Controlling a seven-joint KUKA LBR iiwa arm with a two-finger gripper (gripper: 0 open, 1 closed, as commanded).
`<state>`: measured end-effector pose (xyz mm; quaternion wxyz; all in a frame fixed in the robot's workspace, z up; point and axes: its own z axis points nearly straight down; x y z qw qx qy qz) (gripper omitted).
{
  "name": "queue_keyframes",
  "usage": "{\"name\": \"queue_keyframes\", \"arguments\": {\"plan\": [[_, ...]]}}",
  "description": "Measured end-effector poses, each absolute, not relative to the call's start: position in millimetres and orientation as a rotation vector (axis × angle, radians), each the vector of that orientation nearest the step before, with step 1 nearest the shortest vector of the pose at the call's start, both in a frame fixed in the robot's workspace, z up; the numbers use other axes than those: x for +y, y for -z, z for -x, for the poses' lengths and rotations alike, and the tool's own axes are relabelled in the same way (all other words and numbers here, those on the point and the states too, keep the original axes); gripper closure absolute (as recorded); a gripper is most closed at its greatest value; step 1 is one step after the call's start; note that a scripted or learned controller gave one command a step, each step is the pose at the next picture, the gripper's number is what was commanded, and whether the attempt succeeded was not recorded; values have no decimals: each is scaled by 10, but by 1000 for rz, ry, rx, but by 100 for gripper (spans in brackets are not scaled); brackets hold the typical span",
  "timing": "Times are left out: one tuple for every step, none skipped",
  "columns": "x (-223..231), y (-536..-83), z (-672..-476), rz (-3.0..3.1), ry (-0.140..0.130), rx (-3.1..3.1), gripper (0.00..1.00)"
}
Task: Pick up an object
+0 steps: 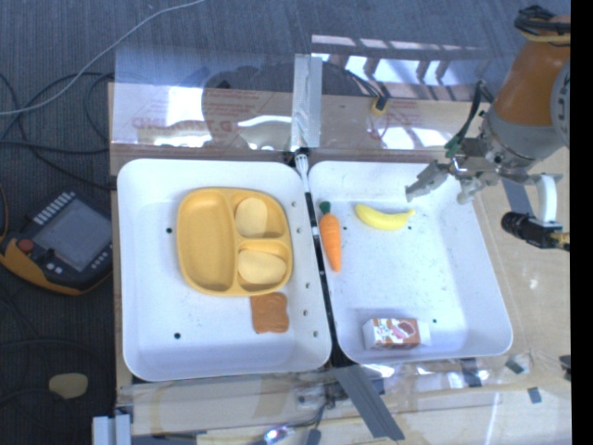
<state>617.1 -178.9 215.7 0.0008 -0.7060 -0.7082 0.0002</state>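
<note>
Two fingers of the gripper [443, 182] stand spread with nothing between them, hanging at the upper right of the frame over the right bin [482, 276], just beside the banana [384, 217], likely its target; a carrot [330, 239] lies left.

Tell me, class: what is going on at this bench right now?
A robot arm reaches in from the right, its pincer open over the right bin, near a banana. It holds nothing. A carrot and a small carton also lie there. The left bin holds a yellow tray.
</note>
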Motion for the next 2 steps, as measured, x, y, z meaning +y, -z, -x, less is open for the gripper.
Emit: {"name": "queue_keyframes", "arguments": {"plan": [[-1446, -1499, -6598, 2216, -6, -2227, 0], [-1340, -882, -6708, 2048, 0, -2394, 0]]}}
